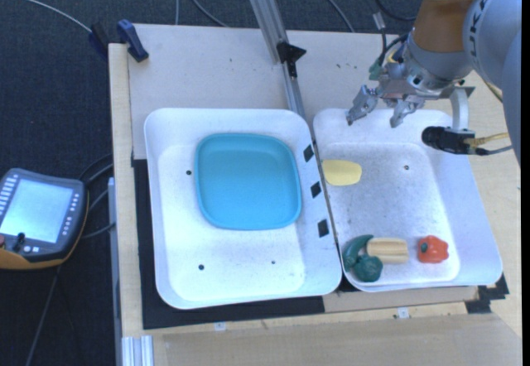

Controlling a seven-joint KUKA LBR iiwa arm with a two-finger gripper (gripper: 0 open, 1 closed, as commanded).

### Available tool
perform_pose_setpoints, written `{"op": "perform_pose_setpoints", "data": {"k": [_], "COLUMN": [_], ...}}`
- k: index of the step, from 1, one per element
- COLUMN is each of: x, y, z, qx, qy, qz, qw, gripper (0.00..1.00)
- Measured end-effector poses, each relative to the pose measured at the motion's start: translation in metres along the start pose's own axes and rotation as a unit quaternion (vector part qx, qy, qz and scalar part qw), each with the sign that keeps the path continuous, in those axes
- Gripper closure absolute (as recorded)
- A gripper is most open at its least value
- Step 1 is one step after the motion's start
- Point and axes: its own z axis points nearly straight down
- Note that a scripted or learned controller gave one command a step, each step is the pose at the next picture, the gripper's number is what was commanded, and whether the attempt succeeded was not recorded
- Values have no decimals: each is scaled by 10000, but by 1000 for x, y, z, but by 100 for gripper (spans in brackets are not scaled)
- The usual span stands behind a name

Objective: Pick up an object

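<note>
camera view, gripper open, yellow piece just below-left

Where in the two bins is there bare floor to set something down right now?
Right bin: open floor in the middle, between the yellow piece at the left wall and the front row. That front edge is crowded: green item, tan block, red item. Left bin: the blue plate takes the centre; bare floor lies in front of it.
</note>
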Motion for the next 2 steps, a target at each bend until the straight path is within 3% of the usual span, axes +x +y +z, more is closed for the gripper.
{"op": "perform_pose_setpoints", "data": {"k": [2], "x": [0], "y": [5], "z": [99], "qx": [0], "qy": [0], "qz": [0], "qw": [10000], "gripper": [0]}}
